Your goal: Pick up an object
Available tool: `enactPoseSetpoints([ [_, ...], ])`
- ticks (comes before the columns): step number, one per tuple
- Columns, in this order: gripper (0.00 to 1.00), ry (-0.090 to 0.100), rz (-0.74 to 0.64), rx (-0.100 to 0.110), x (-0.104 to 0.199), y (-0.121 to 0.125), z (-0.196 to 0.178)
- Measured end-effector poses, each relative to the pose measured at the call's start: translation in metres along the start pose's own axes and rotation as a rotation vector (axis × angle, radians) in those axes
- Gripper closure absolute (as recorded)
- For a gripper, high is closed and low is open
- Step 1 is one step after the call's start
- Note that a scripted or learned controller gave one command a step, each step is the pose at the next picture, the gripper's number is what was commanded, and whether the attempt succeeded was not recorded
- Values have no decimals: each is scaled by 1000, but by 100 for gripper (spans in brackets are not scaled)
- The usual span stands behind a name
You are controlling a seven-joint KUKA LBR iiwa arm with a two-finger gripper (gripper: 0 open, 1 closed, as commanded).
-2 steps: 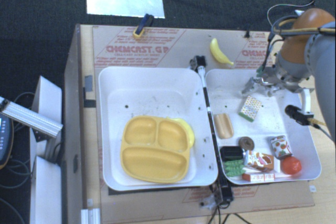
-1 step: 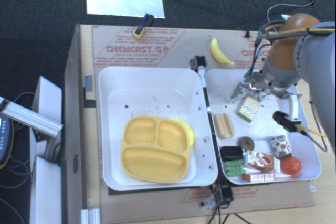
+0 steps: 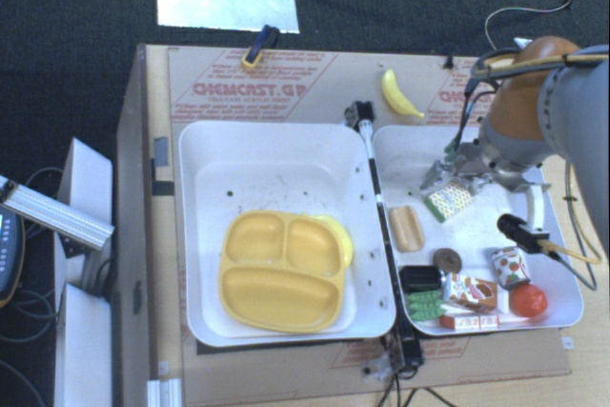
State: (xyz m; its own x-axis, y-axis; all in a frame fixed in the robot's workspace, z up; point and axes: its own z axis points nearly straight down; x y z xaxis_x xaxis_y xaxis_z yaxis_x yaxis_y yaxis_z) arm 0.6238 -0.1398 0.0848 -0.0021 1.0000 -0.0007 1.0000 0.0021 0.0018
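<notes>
2 bins [image 3: 286, 133]; claw [image 3: 456, 176] above green-checked packet [image 3: 449, 201] beside hotdog [image 3: 407, 229].

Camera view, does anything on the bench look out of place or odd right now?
Yes. A banana lies on the bench board behind the right bin, outside both bins, while the other small items sit inside that bin. In the left bin, the yellow divided tray sits on top of another yellow item, whose edge pokes out at its right.
</notes>
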Motion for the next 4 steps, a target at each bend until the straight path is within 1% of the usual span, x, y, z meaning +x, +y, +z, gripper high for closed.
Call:
enactPoseSetpoints([
  [1, 100, -1, -2, -3, 0, 1, -11],
  [2, 100, -2, 0, -4, -33, -25, -95],
  [3, 0, -1, 0, -1, -32, -26, -94],
  [4, 0, 2, -2, 2, 41, -57, -59],
])
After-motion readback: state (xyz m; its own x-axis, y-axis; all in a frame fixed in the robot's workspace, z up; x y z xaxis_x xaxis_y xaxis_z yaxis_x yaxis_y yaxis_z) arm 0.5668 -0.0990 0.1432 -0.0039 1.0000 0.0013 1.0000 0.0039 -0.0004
